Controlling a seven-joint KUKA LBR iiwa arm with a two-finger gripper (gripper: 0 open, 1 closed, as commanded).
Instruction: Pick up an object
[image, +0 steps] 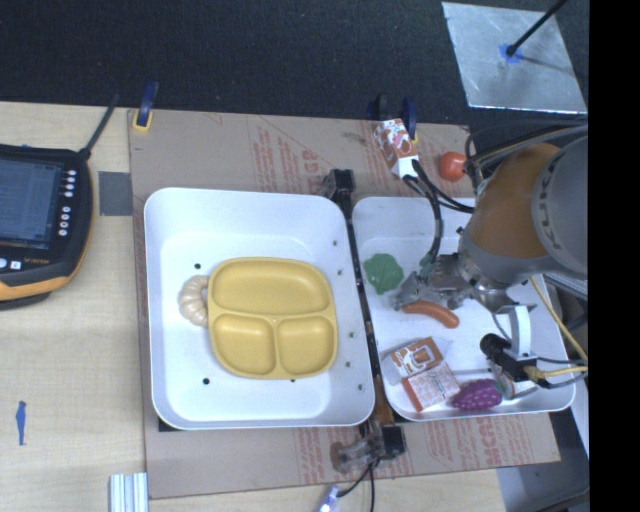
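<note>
Hovering my gripper (428, 288) beside the green lump (382, 271), jaw state unreadable, I'd take the small, light, likely slippery sausage (432, 314) just below it across its middle.

The yellow tray (272, 317) hides most of a beige object (192, 299) beside it.
</note>
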